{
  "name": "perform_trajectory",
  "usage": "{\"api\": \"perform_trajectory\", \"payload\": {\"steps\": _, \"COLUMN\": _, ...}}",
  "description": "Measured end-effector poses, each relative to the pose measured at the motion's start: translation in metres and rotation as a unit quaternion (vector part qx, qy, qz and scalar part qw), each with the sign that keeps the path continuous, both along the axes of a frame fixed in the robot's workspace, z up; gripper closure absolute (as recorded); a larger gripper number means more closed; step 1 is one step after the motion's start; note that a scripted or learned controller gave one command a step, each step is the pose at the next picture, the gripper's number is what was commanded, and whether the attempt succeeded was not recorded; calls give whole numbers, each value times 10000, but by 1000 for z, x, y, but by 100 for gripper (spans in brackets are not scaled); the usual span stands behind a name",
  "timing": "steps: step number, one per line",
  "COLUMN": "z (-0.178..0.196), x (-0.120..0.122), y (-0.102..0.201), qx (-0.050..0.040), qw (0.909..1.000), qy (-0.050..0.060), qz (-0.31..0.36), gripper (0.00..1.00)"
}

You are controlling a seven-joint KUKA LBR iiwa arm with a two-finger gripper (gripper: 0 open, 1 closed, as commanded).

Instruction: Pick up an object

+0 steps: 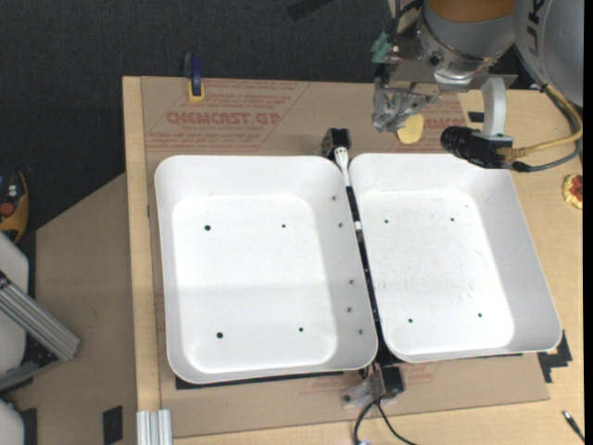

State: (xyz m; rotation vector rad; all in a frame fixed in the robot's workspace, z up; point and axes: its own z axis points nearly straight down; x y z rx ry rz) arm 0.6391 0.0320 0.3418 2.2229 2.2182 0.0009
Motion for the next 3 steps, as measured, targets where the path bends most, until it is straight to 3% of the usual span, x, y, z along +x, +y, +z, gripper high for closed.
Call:
{"api": "perform_trajectory", "payload": {"steps": 1, "z": -83, "x": 27, "y": 22, "qx": 3, "qw": 10000, "qy": 43, "qz": 20, "gripper": 100}}
{"api": "perform_trajectory", "payload": {"steps": 2, "z": -45, "x": 18, "y": 22, "qx": 4, "qw": 10000, "qy": -16, "qz": 13, "gripper": 100}}
{"api": "perform_trajectory", "payload": {"steps": 3, "z": -30, "x": -10, "y": 21, "qx": 6, "qw": 10000, "qy": 16, "qz": 6, "gripper": 100}}
